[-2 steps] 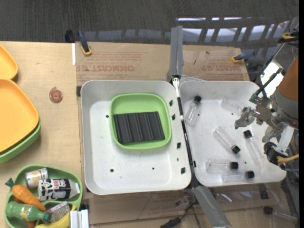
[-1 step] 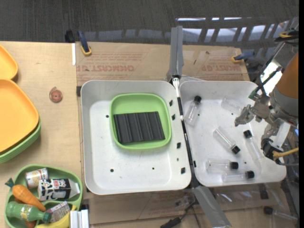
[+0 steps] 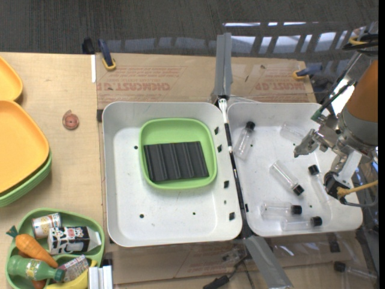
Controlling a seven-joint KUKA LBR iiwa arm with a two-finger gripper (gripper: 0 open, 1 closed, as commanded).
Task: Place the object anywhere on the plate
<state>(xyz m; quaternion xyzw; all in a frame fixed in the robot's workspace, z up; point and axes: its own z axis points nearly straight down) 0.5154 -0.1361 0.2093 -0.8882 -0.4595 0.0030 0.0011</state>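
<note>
You had the gripper (image 3: 313,144) over the right side of the right bin (image 3: 264,114), hanging from the grey wrist under the orange band. I could not tell from this view how it was set, and nothing showed in its grasp.

The things to be placed, clear vials with black caps, lay scattered on the floor of that bin: one vial (image 3: 243,138) near the left wall, another vial (image 3: 284,178) around the middle, and two more vials (image 3: 289,217) lying close together near the front wall. A loose black cap (image 3: 313,170) sat just beside the gripper.

The green plate (image 3: 177,129) rested in the left bin (image 3: 120,209), toward its back, with a dark ribbed mat (image 3: 175,161) lying flat on it.

On the bench (image 3: 72,161) to the left you had stacked orange plates (image 3: 21,149) and a green bowl of toy food (image 3: 51,251).
</note>
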